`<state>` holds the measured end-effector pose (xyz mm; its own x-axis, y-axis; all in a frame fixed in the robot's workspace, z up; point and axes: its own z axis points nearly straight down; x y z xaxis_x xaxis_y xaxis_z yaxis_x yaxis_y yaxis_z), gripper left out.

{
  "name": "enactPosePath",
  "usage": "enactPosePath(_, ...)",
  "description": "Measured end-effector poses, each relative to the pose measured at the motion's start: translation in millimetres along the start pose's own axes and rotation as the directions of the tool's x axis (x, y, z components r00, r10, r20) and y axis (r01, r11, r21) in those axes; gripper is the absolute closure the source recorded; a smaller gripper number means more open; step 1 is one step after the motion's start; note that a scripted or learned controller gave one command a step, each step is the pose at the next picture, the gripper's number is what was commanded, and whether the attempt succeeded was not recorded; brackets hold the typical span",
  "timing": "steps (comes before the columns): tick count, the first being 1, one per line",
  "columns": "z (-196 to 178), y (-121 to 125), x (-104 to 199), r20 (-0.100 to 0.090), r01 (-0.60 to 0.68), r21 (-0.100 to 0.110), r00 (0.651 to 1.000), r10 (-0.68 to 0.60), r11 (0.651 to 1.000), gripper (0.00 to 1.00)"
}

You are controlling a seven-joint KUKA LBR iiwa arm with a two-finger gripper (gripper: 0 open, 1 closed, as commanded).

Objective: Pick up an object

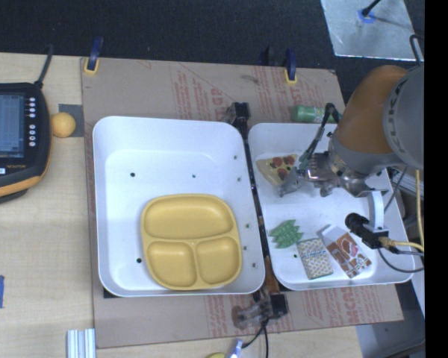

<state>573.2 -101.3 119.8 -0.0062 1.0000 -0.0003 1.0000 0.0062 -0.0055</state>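
Reaching in from the right, the arm [373, 125] hangs its claw [302, 176] low over the right bin [272, 271], just beside the pizza slice toy [278, 167]; whether the claw is released or clenched I cannot tell, since wrist and cables crowd it. Nothing shows between its tips, so no hold can be claimed. The left bin [108, 200] carries a yellow divided tray [190, 239], well apart from the work. Smaller pieces lie in the right bin's near half: a green leafy toy [285, 233], a patterned square packet [314, 258] and a snack packet [346, 250]. My worry is that the flat slice, close to the bin wall, could slide away, or the claw could close on bare floor.
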Motion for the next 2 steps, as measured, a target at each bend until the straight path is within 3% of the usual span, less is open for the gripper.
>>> enactPosePath(1,28,55,7,-0.001,-0.003,-0.002,1.0,0.003,1.0,0.0)
enactPosePath(2,27,83,-40,-0.001,-0.004,-0.004,1.0,0.004,1.0,0.0)
